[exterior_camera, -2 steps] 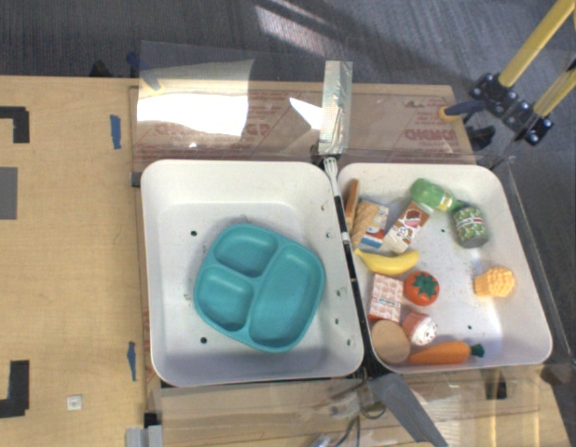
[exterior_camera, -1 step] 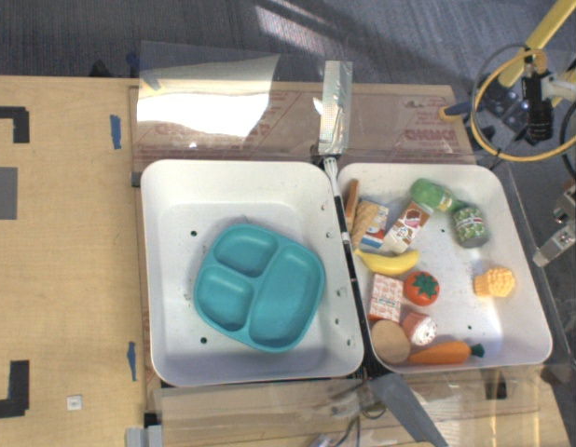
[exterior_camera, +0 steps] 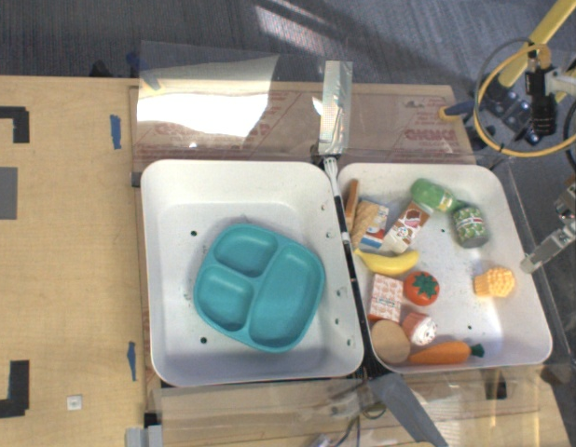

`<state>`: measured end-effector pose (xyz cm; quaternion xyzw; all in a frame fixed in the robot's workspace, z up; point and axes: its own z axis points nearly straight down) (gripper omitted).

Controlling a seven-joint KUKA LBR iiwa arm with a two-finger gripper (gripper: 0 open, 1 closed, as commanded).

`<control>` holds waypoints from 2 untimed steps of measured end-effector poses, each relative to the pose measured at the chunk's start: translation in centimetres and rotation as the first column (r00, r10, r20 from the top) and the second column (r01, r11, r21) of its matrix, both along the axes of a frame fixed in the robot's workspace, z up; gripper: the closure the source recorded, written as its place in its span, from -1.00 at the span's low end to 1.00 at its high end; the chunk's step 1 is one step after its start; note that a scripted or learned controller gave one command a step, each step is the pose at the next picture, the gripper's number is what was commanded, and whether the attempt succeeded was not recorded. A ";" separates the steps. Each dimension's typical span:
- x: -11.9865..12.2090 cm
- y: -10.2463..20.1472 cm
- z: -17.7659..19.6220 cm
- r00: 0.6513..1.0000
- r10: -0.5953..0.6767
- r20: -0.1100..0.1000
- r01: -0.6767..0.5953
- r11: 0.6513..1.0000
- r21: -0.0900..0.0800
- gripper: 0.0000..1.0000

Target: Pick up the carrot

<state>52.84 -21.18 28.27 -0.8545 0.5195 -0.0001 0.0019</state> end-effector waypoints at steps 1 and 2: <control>-4.7 0.1 -6.8 0.994 -0.109 -0.006 0.109 0.994 0.001 -1.00; -4.9 -0.2 -12.4 0.986 -0.165 -0.007 0.165 0.986 0.002 -1.00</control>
